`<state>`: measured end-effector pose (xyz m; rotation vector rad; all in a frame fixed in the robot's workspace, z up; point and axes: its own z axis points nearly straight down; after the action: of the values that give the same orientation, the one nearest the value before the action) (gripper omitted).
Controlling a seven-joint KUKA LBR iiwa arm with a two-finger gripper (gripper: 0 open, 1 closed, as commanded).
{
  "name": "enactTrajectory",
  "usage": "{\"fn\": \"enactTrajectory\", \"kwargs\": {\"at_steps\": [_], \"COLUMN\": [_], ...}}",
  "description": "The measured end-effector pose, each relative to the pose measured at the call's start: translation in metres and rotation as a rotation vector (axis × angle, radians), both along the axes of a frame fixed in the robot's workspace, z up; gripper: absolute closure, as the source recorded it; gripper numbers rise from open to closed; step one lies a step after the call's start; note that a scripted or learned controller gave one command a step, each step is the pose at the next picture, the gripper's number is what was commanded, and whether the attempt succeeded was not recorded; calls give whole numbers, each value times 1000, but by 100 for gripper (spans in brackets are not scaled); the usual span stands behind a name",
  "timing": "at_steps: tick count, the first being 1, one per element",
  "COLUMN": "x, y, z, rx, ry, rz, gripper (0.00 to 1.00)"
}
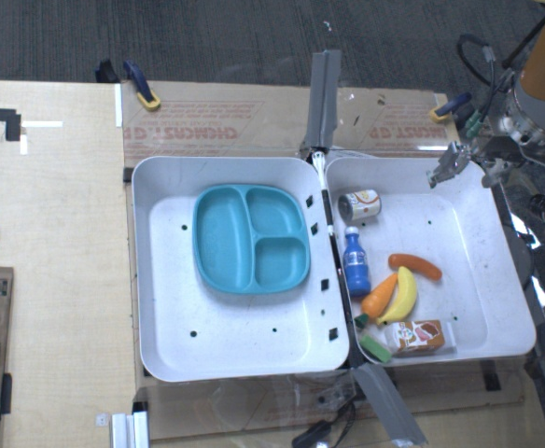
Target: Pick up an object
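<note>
Gripper (461, 162) hangs over the right bin's (496, 250) far right corner, nothing between its fingers (open or shut, I cannot tell). Targets cluster toward the bin's near left: can (359, 204), blue bottle (355, 264), banana (400, 296), sausage (414, 265). Arm (539, 82) leans in from the table's right edge.

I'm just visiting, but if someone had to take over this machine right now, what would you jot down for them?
Hand: above the right bin's far right corner, holding nothing.
Right bin: can, blue bottle, sausage, banana, carrot, small carton, green item, mostly along its left side.
Left bin: teal divided plate.
Done: nothing lifted.
Left: descend, grasp one object, raise it.
</note>
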<state>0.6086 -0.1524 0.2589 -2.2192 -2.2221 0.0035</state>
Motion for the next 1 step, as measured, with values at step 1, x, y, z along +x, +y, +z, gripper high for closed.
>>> {"fn": "enactTrajectory", "kwargs": {"at_steps": [1], "x": [-45], "y": [-16], "z": [-133], "rx": [1], "ry": [1], "rz": [-29], "gripper": [0]}}
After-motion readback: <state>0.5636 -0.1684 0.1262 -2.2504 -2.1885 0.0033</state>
